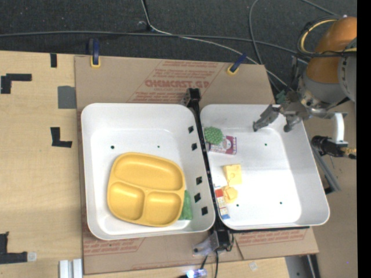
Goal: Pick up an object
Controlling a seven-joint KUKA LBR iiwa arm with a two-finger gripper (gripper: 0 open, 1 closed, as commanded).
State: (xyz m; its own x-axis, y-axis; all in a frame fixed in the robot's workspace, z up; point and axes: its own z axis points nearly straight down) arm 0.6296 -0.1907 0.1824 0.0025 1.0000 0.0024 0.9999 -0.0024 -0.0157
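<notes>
Objects for picking, right bin (301,210): four small items, all grouped in its left half.
- Green ball (213,135): round, bumpy-textured, against the left wall near the top.
- Maroon packet (226,145): flat, white panel on its face, touching the green ball's lower right side.
- Yellow block (233,174): squarish, matte, lying apart from the packet toward the middle of the bin floor.
- Yellow piece (230,193): smaller, irregular, just below the block, resting on or against a flat red, white and blue packet (221,202) along the left wall.

Gripper (272,121): two dark fingers spread wide apart, one pointing left, the other down. Nothing between them. It is seen over the right bin's upper right part, well apart from all four items. Whether the tips touch the bin floor cannot be told.

Arm (327,62): grey body, orange band, entering from the right over the bin's corner.

Left bin (93,155): shallow, white, smooth plastic with rounded corners.
- Yellow tray (145,189): glossy, rounded-rectangle, three compartments, one large above two smaller.
- Green item (186,206): thin, wedged between the tray's right edge and the bin wall; kind not discernible.

Bins stand side by side, touching, on a brown printed cardboard sheet (174,80), held by two clamps (94,54) at its far edge.
</notes>
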